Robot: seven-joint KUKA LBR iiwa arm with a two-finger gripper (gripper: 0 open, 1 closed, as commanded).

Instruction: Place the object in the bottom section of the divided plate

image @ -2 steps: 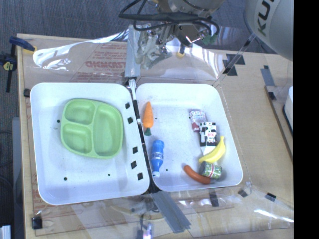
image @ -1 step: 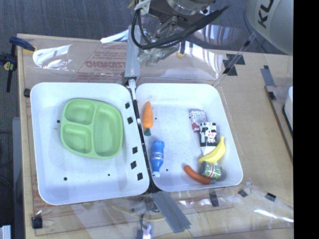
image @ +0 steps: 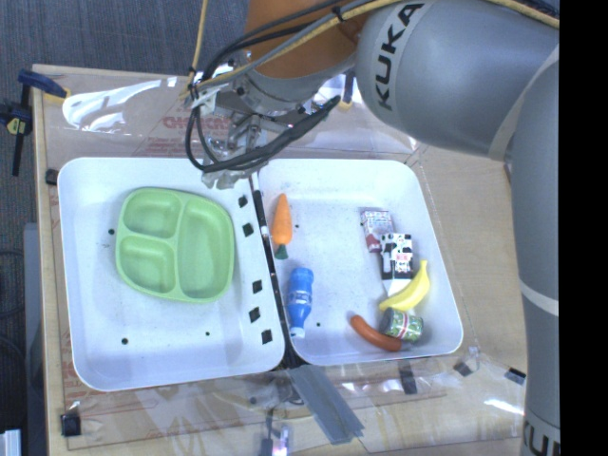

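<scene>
The green divided plate (image: 176, 245) lies in the left bin (image: 85, 340), with two small sections on its left and one long section on its right. My gripper (image: 226, 173) hangs at the back edge of the left bin, close to the wall between the bins and just beyond the plate's far right corner. Cables and the wrist hide much of it. Nothing lies on the plate. An orange carrot (image: 281, 218) lies in the right bin (image: 332, 183) just right of the dividing wall, a little below and right of the gripper.
The right bin also holds a blue bottle (image: 300, 297), two small packets (image: 377, 224) (image: 397, 253), a banana (image: 408, 291), a green can (image: 405, 326) and a red sausage (image: 372, 333). The large grey arm (image: 446, 55) covers the back right.
</scene>
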